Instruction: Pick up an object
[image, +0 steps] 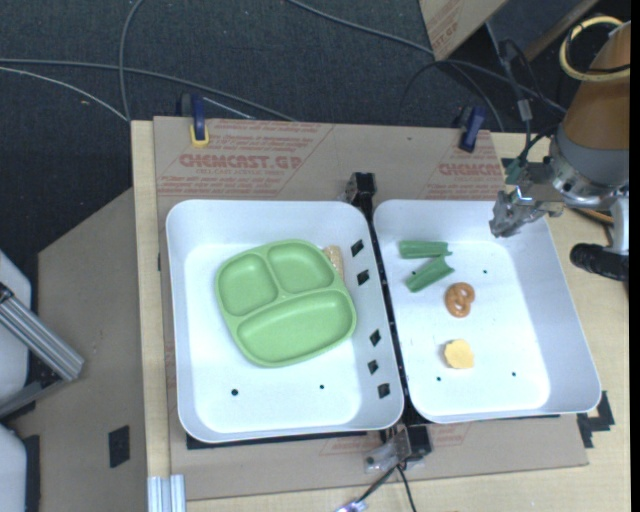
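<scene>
In the right bin (560, 330) lie two green bean-like pieces (426, 262), a brown pretzel (460, 299) and a small yellow chunk (458, 354). My gripper (510, 218) hangs over that bin's far right corner, up and to the right of the green pieces, and touches none of the objects. Nothing shows between its fingers. The left bin (200, 380) holds a green divided plate (286, 301) with a small tan piece (334, 262) at the plate's right rim.
A row of black clips (372, 330) runs along the seam between the bins. Cardboard (250, 150) backs the bench under both bins, with blue clamps (200, 118) at its far edge. Cables cross the dark floor behind.
</scene>
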